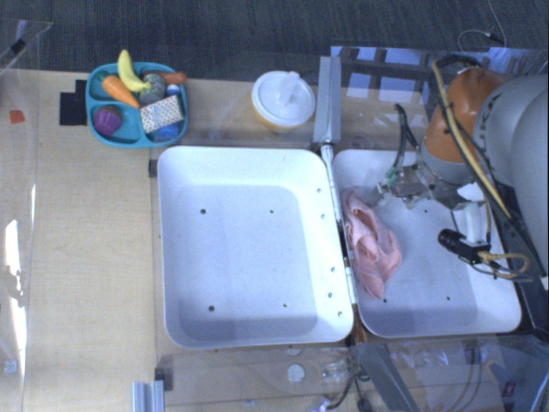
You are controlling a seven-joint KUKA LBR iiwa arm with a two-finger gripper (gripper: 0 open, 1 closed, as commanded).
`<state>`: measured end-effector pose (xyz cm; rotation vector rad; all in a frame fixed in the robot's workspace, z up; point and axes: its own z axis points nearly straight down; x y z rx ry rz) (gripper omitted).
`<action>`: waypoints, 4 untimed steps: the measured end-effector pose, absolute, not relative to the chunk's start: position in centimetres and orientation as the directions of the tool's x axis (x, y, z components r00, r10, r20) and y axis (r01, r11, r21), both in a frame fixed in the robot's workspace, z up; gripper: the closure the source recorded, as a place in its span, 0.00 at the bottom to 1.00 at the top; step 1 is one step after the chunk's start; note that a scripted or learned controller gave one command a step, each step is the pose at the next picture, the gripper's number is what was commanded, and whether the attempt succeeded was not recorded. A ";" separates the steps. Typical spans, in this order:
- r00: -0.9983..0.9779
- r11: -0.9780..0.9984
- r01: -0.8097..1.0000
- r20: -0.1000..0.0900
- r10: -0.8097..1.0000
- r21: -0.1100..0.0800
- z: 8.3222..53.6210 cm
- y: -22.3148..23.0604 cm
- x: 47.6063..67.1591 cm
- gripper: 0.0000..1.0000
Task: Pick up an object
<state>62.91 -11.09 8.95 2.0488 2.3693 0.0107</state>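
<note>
Gripper (388,184) is hovering over the right bin (446,312), just beside the far end of the pink cloth (371,243) lying against its left wall; whether it is gripping anything, I cannot tell.

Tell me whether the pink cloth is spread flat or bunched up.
Bunched up. The pink cloth lies in a crumpled, folded heap against the left wall of the right bin, its ridges and creases visible.
</note>
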 end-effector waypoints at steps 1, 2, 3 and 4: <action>-0.124 0.124 0.992 -0.003 0.992 0.006 16.6 -17.2 60.6 0.00; -0.143 0.143 0.990 -0.004 0.990 0.010 8.9 -19.3 63.8 0.00; -0.333 0.333 0.943 -0.003 0.943 0.005 10.6 -17.0 58.5 0.00; -0.333 0.333 0.943 -0.005 0.943 0.011 11.7 -17.0 58.7 1.00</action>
